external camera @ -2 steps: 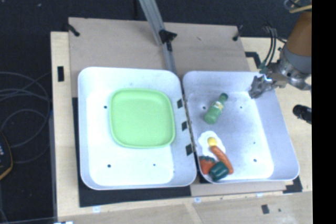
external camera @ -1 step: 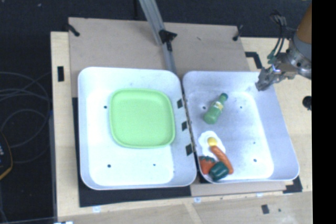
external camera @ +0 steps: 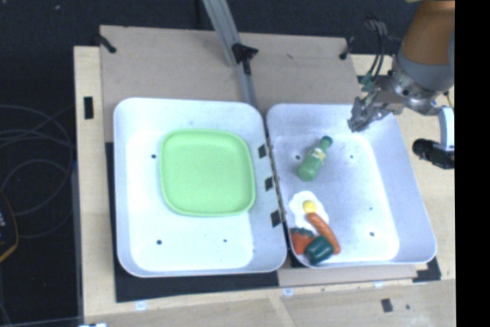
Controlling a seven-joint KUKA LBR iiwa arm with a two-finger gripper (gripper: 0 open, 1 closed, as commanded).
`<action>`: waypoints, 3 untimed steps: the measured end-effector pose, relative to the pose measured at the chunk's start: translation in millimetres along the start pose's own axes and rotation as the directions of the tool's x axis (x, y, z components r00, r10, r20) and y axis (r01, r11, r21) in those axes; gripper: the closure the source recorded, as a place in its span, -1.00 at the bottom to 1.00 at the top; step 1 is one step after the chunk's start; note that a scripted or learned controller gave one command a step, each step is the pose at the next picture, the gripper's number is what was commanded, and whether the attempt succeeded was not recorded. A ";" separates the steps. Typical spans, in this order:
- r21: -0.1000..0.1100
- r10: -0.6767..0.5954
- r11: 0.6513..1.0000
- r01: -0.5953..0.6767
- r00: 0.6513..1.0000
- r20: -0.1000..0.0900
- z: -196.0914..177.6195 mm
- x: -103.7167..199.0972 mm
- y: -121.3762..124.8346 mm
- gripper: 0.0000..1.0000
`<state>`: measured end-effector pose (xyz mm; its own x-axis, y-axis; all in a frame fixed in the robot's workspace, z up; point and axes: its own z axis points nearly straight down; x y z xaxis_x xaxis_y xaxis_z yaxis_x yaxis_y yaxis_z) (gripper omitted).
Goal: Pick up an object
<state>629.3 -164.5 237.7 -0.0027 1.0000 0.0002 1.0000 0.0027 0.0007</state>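
Note:
A small green bottle lies tilted in the middle of the right bin. A white plate of toy food, with a yellow piece, an orange carrot and a green piece, sits at that bin's near left corner. My gripper hangs over the far right part of the right bin, up and to the right of the bottle, with nothing seen between its fingers. A light green square plate lies in the left bin.
A grey metal pole slants down from the top to the back edge between the two bins. The bench shows bare beige board behind the bins. Black clips sit along the seam between the bins.

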 end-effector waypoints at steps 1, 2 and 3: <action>-0.001 -0.001 1.000 0.001 1.000 -0.001 -10.9 50.8 3.1 1.00; 0.001 -0.001 1.000 0.001 1.000 0.000 -1.5 101.6 11.8 1.00; 0.000 -0.001 1.000 0.001 1.000 0.000 4.5 161.9 12.1 1.00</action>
<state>641.0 -2.5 233.2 -0.0039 1.0000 0.0006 1.0000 0.0039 0.0005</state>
